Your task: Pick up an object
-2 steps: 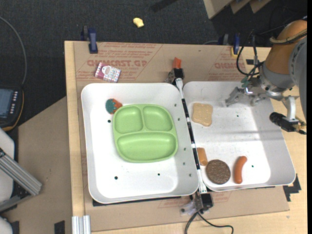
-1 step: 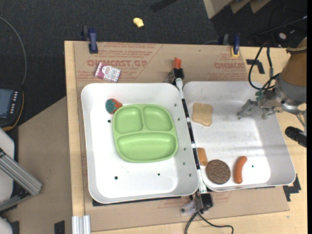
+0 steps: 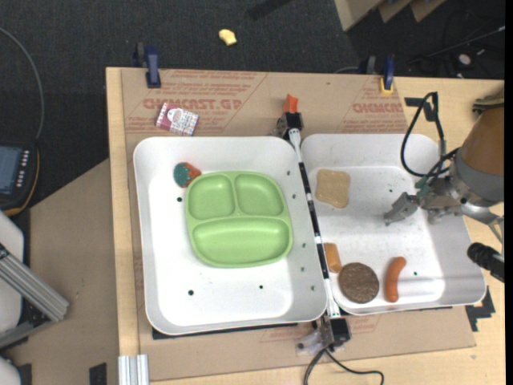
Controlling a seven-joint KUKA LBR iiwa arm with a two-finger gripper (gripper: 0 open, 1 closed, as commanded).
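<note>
My gripper [image 3: 401,209] hangs low over the middle of the right bin [image 3: 449,291], reaching in from the right on the grey arm. Nothing shows in its grasp. A tan slice of toast [image 3: 333,188] lies to its left near the bin's dividing wall. In the bin's front part lie a brown round patty [image 3: 357,282], a reddish sausage [image 3: 393,279] and a small orange block [image 3: 332,257]. All of these lie apart from the gripper.
The left bin [image 3: 160,295] holds a green divided plate [image 3: 237,218] and a small red-and-green object [image 3: 187,174] at its back left. A pink packet [image 3: 177,119] lies on the cardboard behind. A black cable [image 3: 417,139] loops above the right bin.
</note>
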